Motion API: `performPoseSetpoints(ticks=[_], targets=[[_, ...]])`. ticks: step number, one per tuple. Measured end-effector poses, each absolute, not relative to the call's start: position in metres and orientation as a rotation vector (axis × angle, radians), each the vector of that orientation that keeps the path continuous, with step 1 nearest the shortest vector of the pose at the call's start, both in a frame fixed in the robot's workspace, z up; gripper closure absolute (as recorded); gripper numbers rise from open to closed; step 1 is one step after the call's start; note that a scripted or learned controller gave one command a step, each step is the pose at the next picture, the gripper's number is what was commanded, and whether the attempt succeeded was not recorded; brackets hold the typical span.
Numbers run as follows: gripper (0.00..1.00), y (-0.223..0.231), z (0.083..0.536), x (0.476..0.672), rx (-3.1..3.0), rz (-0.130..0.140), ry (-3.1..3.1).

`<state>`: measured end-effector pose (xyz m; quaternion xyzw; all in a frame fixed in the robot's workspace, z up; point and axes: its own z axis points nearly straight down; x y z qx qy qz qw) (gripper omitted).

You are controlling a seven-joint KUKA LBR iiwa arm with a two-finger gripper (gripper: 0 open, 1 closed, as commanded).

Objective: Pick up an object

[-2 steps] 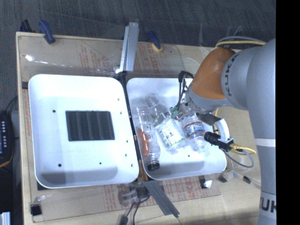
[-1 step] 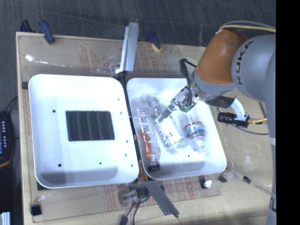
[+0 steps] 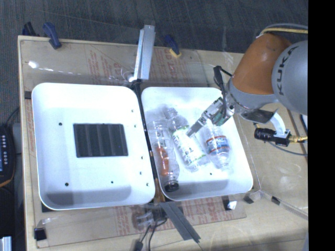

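Observation:
The right bin point(image 3: 238, 179) holds several clear plastic bottles. One with an orange-red band point(image 3: 163, 158) and a dark cap lies along the bin's left wall. A bottle with a green and white label point(image 3: 188, 149) lies in the middle, and one with a red and blue label point(image 3: 218, 145) lies to its right. A crumpled clear bottle point(image 3: 170, 116) rests nearer the back. My gripper point(image 3: 192, 130) reaches in from the right, slanting down-left, with its tip right over the top end of the green-labelled bottle. Nothing is visibly lifted.
The left bin point(image 3: 47, 182) holds a flat black ribbed rectangle point(image 3: 100, 139). A grey metal bar point(image 3: 144, 51) stands behind the seam between the bins. Blue clamps point(image 3: 51, 35) grip the bench's back edge. The arm's orange band point(image 3: 259, 61) hangs over the right bin's back right corner.

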<state>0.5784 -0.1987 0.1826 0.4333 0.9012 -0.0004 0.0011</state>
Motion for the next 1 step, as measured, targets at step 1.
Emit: performPoseSetpoints(ticks=[1], targets=[[0.00, -0.2039, 0.1323, 0.6001, 1.365, -0.001, 2.831]])
